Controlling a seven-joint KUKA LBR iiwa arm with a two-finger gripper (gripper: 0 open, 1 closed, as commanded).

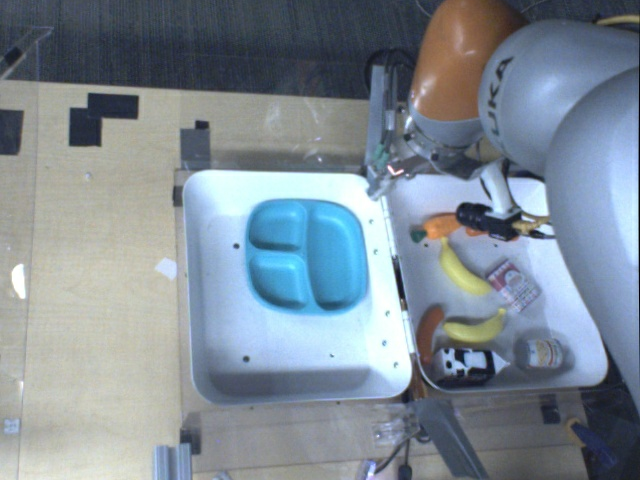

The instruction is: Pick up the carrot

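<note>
Step in hand: approach, no grasp yet. Gripper (383,176) is at upper centre of frame, over the top rim where the 2 bins meet. Spread or closed: can't tell from this angle. Nothing seen held. Carrot (438,228) lies in upper left part of right bin (422,280), just below-right of gripper, near but apart.

How to do it well (my call):
- Shift toward lower right of frame and come down over the orange body, not the green end (418,234).
- Carrot lies roughly horiz. w/ slight tilt, so match wrist rot. and close across the short axis.
- Upper banana (464,271) sits just below the carrot; keep off it.
- Bin's left wall is close to the green tip, so there's a clip risk.

Materials/shapes:
- Carrot: small, tapered, smooth, prob. plastic toy; may roll or slip.
- 2 bananas: yellow, curved; lower banana (476,328) is further down.
- Sausage-like piece (430,330): red-brown, rounded, along the left wall.
- Black-and-white item (465,365): at bottom edge, can't ID.
- Small jar (543,351): lower right, label unreadable.
- Packet (512,284): pink-white, flat, mid-bin.
- Left bin (215,298): holds blue plate (305,255), 3 compartments, glossy, rounded corners.
- Both bins: white, shallow, look like hard plastic.
</note>
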